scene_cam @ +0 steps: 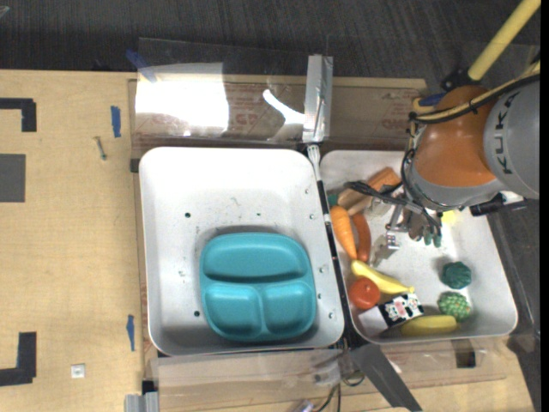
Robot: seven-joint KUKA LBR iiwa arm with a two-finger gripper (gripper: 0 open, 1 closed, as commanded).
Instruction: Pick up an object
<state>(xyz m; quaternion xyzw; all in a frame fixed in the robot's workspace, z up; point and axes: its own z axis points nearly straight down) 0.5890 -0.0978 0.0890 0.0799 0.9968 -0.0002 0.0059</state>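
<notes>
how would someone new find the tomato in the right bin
Go to the right bin, the one crowded with toy food, and follow its left wall toward the near edge. The tomato sits there below the carrot: the one small round red piece, beside a yellow banana.

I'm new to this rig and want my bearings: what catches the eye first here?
The teal divided tray stands out, lying alone in the left bin. Next comes the orange-banded arm reaching in from the right, its tool hanging over the right bin. That bin is crowded with toy food: a carrot, a tomato, bananas and two green pieces by its right wall.
</notes>
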